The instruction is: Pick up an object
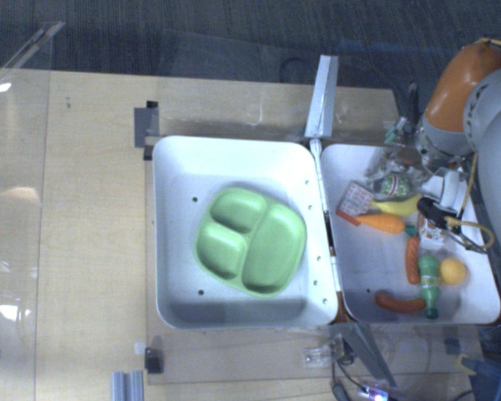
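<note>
My gripper (394, 170) is low over the far part of the right bin (359, 266), in among a small heap of objects. Directly under it lie a yellow banana (400, 205) and a greenish packet (392, 187). An orange carrot (381, 222) and a red-and-white card (356, 198) lie just left of that. Nearer the front are a red sausage (401, 303), a green bottle (430, 281), a yellow lemon (453, 271) and an orange-red stick (412, 260). Nothing is visibly lifted off the bin floor.
The left bin (175, 224) holds a green divided plate (252, 241). A metal post (321, 98) stands at the far end of the wall between the bins. The grey arm with its orange band (463, 86) and loose cables (451, 215) cover the right bin's right side.
</note>
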Available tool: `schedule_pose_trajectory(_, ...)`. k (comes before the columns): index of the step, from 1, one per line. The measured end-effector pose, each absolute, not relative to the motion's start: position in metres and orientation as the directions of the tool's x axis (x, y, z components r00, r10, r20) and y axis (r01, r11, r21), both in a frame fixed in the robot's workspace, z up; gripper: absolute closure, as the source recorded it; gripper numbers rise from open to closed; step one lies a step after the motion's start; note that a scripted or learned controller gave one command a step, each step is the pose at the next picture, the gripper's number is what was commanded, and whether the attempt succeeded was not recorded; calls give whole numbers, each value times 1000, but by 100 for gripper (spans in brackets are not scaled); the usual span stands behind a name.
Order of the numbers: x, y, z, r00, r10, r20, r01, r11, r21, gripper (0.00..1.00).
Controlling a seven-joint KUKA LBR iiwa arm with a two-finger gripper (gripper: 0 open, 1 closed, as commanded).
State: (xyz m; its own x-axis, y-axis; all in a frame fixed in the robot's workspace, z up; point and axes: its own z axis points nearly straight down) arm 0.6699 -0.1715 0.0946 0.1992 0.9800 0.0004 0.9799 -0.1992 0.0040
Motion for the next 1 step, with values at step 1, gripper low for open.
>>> schedule_pose_trajectory(1,673,-170,106,191,982,-1,982,-190,11,100)
